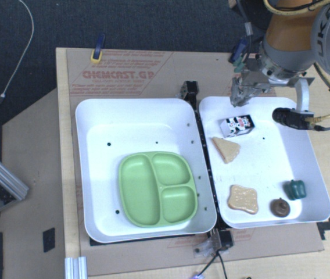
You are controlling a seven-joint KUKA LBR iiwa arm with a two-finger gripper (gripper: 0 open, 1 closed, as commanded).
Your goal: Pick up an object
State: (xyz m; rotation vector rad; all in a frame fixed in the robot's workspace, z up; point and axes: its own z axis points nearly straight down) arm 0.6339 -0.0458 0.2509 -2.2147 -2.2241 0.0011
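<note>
The right white bin (304, 156) holds a small black-and-white packet (236, 125) near its back left, a tan wedge (227, 150) just in front of it, a toast-like slice (243, 199), a brown round piece (280, 207) and a teal block (296, 189). My gripper (240, 96) hangs over the back left corner of that bin, just behind the packet, fingers pointing down. Nothing shows between its fingers.
The left white bin (95, 127) holds a green divided plate (157, 188). A black clamp (189, 89) sits at the back where the two bins meet. A black cylinder with cable (291, 118) juts from the arm over the right bin's back.
</note>
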